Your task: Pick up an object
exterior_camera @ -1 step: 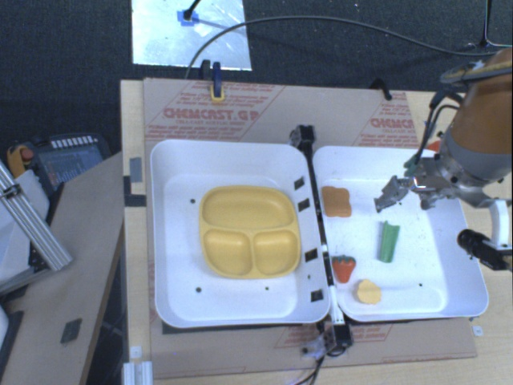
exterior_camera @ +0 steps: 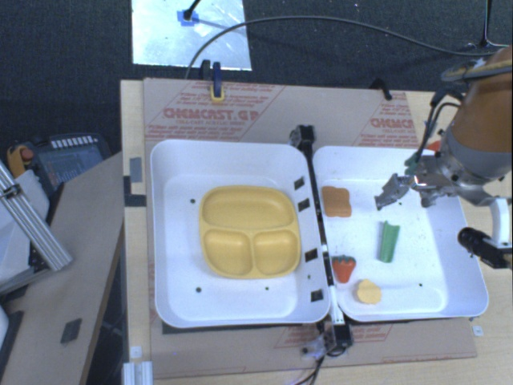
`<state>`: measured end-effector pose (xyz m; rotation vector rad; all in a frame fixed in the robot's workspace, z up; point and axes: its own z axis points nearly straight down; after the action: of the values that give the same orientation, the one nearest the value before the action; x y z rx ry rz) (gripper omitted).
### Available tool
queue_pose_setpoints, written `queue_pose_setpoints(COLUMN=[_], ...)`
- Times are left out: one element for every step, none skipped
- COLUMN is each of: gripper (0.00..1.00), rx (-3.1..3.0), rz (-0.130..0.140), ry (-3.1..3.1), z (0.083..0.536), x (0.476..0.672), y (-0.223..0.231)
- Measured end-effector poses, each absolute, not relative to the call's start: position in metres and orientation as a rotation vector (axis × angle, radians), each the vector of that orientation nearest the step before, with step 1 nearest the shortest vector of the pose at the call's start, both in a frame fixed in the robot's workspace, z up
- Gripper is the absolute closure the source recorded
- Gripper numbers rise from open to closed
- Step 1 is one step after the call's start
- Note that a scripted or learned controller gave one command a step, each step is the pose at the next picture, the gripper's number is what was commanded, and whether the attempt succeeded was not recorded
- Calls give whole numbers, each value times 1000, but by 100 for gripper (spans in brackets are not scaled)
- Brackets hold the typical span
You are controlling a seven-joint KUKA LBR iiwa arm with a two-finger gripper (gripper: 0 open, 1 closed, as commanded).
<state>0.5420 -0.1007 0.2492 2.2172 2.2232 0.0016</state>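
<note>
Dark carpet surrounds the bench [exterior_camera: 264, 107], which is topped with a printed cardboard sheet, and on it two shallow white bins sit side by side, touching along a black centre seam. Over on the left, the left bin [exterior_camera: 172, 215] carries a yellow divided plate [exterior_camera: 244, 231], three compartments, lying flat near the middle. Now to the right bin [exterior_camera: 457, 239], where the action is: an orange-brown toast-like piece [exterior_camera: 337, 201] lies close to the centre seam near the top, a green stick-shaped piece [exterior_camera: 388, 241] lies lengthwise about mid-bin, a red strawberry-like piece with a green cap [exterior_camera: 344, 268] sits low by the seam, and a small yellow round piece [exterior_camera: 369, 293] rests just beside it toward the front edge. All four are apart from one another, none stacked. The arm [exterior_camera: 485, 127] comes in from the right, orange band showing above the wrist, and the gripper [exterior_camera: 393, 192] hangs over the upper part of the right bin, between the toast-like piece and the green stick, above and slightly behind the stick. Nothing shows between its fingers, and as for whether they stand apart or together, the dark tips blur into each other, so I cannot tell. Cables trail across the carpet behind the bench.
</note>
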Motion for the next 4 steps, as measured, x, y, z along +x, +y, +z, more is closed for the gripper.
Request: queue_pose_setpoints(gripper=[0,0,0,100], rx=[2219,2219,2219,2212], rz=[1,3,2,8], ry=[2222,2222,2222,2214], z=[192,134,85,99], x=[539,538,539,542], y=[-107,-110,-110,-112])
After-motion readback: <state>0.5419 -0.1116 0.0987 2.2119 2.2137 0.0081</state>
